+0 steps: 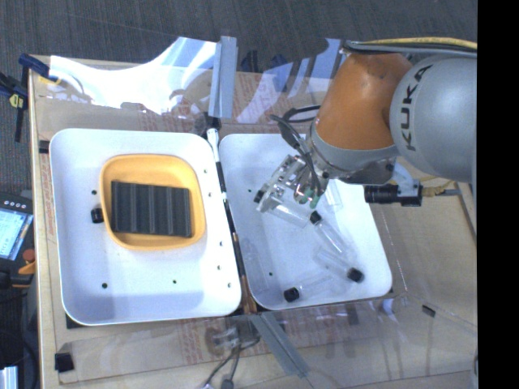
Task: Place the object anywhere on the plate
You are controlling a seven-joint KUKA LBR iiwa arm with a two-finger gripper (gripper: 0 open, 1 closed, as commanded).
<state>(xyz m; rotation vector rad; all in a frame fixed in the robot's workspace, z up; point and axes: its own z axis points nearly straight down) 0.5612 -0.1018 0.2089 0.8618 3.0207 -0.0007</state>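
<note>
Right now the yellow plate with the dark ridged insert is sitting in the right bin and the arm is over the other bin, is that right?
Not quite. The camera view shows the yellow plate in the left bin, not the right one. The arm is over the other bin, the right bin, as you said.

Robotics lab, KUKA arm (pixel 405 112) over two white bins (pixel 73 290), bench cables, dark carpet
</note>
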